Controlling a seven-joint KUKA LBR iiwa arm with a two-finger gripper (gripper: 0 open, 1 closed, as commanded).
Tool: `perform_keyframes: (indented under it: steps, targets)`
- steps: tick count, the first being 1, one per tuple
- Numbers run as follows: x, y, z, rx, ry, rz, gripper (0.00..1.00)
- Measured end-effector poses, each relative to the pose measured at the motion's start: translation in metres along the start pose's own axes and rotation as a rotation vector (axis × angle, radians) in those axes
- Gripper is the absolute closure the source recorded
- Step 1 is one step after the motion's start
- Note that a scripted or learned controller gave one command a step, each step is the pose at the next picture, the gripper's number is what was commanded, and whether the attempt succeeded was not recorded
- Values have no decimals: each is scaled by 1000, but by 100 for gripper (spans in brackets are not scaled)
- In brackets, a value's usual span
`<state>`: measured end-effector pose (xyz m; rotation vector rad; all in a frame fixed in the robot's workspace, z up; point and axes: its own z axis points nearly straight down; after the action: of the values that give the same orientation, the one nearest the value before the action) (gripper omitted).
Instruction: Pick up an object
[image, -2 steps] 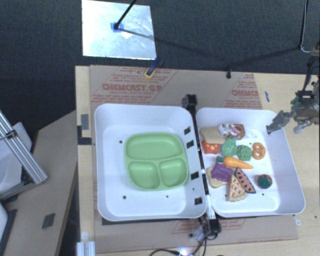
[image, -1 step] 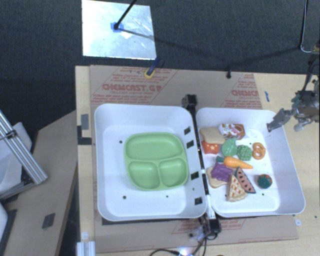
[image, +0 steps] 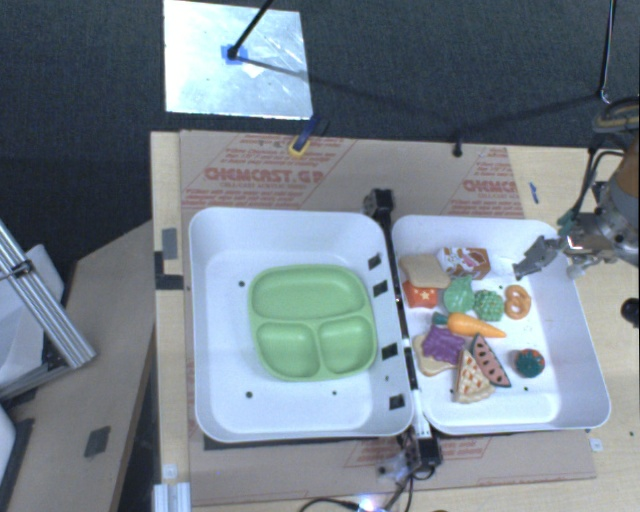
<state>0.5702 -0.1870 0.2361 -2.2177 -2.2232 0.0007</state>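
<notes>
Bench bins (image: 300, 225): gripper (image: 538, 257) hovering over right bin's far edge, claw state unclear; toy food (image: 470, 325) lying unpicked, everything remaining.

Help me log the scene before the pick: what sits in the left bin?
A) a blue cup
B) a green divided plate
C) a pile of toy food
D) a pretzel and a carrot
B: the left bin holds the green divided plate, while the toy food, such as the carrot and pretzel, lies in the right bin.
</notes>
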Motion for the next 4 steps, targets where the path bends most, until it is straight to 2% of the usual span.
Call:
perform_keyframes:
  steps: [2, 3, 4]
  targets:
    - [5, -8, 89, 0, 0, 1, 0]
    - [-3, -8, 135, 1, 0, 1, 0]
    - [-4, -7, 149, -5, -3, 1, 0]
